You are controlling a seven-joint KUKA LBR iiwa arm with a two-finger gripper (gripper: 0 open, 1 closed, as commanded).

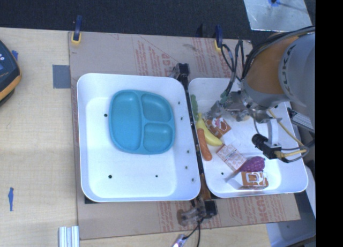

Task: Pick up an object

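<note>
The gripper (222,111) is seen low in the right bin (292,184) just above a brown packet (220,127) (finger state cannot be told), with banana (206,134), carrot (204,145) and purple item (253,163) nearby.

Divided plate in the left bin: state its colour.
The divided plate is light blue all over, seen plainly in the camera view.
</note>
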